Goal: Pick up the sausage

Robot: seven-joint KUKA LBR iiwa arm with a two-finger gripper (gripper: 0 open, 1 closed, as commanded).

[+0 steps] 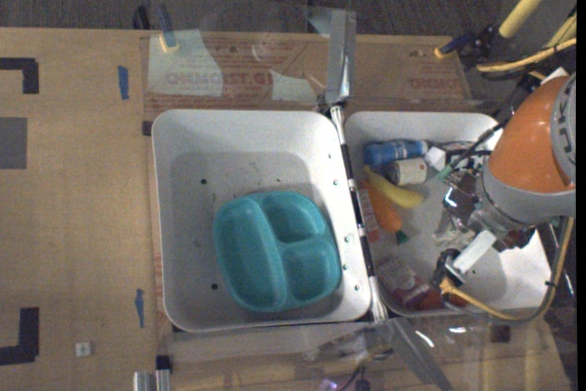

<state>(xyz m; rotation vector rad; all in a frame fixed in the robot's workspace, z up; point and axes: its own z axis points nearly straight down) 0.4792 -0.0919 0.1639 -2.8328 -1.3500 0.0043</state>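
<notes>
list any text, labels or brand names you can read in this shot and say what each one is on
Pale print on the clear plastic sheet above the left bin: too faint and blurred to read with any certainty.
Similar pale print on the cardboard above the right bin: blurred, not readable.
Label on the blue bottle: too small to read.
Label on the small can: too small to read.
Nothing else carries readable text.

Sausage (414, 292): you find it dark reddish-brown, lying flat near the right bin's (513, 288) front left corner, partly blurred, just beside a clear wrapper.
</notes>
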